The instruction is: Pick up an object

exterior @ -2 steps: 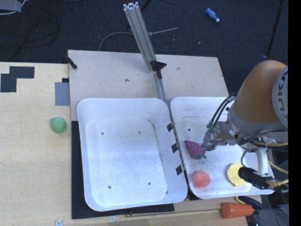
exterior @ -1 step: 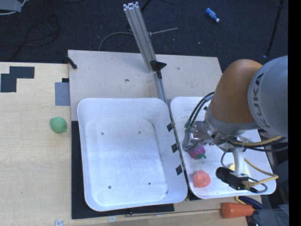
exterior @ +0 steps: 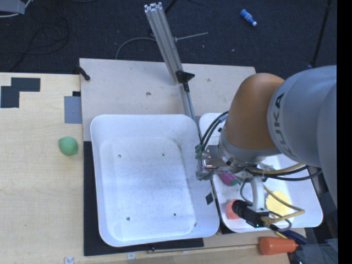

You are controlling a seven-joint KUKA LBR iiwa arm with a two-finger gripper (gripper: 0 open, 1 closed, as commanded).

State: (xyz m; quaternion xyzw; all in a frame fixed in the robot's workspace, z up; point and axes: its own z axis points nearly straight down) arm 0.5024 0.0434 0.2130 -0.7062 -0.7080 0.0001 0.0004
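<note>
Over the right bin (exterior: 311, 202), lower right of the frame, I see the grey arm (exterior: 308, 114) with its orange band (exterior: 256, 111) reaching in from the right edge. The gripper (exterior: 215, 168) sits low at that bin's left side, close to the wall next to the left bin (exterior: 104, 128). I cannot tell whether the claw is open or closed, because the wrist covers it from above.

Task things:
- A small magenta object (exterior: 226, 177) lies in the right bin just beside the gripper, to its lower right, partly under the wrist.
- A flat yellow object (exterior: 279, 203) lies further right in the same bin, in its lower half.
- A red-orange object (exterior: 233, 212) sits near the bin's lower left corner, partly hidden by robot hardware.

Elsewhere:
- An orange object (exterior: 278, 245) lies outside the bins at the bottom edge of the frame, just below the right bin.
- A green ball (exterior: 68, 146) rests on the wooden bench (exterior: 33, 191) at left, well apart from both bins.
- An aluminium bar (exterior: 168, 43) slants from top centre down toward the gap between the bins.
- A small blue object (exterior: 248, 17) lies on the dark floor, upper right.
</note>
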